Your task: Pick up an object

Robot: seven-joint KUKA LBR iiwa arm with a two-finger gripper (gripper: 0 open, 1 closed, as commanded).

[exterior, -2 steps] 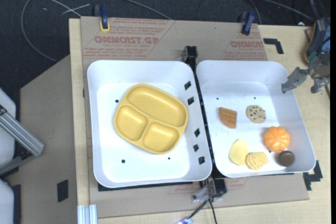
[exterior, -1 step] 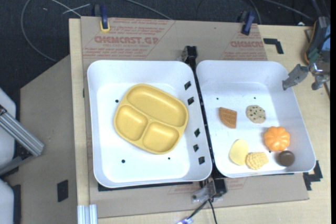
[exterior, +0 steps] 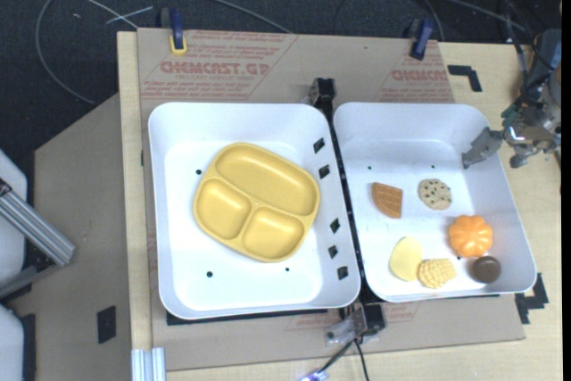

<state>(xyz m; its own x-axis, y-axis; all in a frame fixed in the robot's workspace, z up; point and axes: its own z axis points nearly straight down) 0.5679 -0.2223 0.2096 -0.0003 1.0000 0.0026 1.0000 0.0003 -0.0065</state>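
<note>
The right bin [exterior: 419,134] holds several toy foods: a brown toast wedge [exterior: 387,199], a chip cookie [exterior: 434,194], an orange pumpkin [exterior: 470,234], a dark brown ball [exterior: 486,269], a corn cob [exterior: 436,272] and a pale yellow slice [exterior: 405,258]. My gripper [exterior: 498,154] hovers over the bin's upper right rim, up and to the right of the cookie. It is open, its fingers spread with nothing between them.
The left bin [exterior: 178,263] contains a yellow divided plate [exterior: 257,202]. A black hinge strip [exterior: 330,192] runs between the bins. Clamps [exterior: 177,29] hold the cardboard at the back. Cables lie on the dark floor behind.
</note>
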